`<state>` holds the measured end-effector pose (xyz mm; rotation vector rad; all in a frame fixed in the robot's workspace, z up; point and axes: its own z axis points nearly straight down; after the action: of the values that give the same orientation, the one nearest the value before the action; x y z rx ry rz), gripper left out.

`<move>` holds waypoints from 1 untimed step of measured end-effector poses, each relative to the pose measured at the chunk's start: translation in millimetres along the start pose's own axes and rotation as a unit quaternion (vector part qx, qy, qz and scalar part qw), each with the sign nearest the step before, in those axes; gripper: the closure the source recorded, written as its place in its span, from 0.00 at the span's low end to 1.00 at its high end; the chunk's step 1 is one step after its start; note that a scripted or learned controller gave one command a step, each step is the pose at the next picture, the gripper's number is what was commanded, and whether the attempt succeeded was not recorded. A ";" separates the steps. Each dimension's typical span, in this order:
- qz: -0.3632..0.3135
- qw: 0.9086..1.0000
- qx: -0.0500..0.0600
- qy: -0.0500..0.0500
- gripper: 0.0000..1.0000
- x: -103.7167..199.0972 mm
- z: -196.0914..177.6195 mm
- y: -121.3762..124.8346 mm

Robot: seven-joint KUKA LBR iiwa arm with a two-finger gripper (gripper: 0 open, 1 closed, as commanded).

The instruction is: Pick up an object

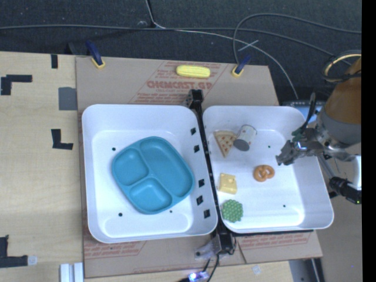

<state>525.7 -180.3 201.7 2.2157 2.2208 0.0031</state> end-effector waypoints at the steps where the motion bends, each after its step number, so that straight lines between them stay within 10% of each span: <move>1: 0.000 1.000 0.000 0.000 1.00 -0.1 -42.3 1.3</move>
<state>526.8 -180.3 243.9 2.2168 2.2205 0.0024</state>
